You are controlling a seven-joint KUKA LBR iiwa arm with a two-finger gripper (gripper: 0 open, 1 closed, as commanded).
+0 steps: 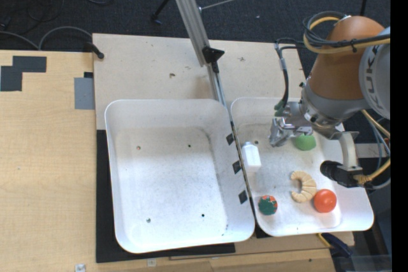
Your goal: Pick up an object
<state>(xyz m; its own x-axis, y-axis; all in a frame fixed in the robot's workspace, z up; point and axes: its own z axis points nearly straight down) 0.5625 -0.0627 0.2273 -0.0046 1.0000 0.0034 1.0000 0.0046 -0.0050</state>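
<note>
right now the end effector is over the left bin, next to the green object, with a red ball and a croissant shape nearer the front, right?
Not quite: the camera view shows the end effector over the right bin, not the left one. The rest holds: it is next to the green object, with the red ball and croissant shape nearer the front.
</note>
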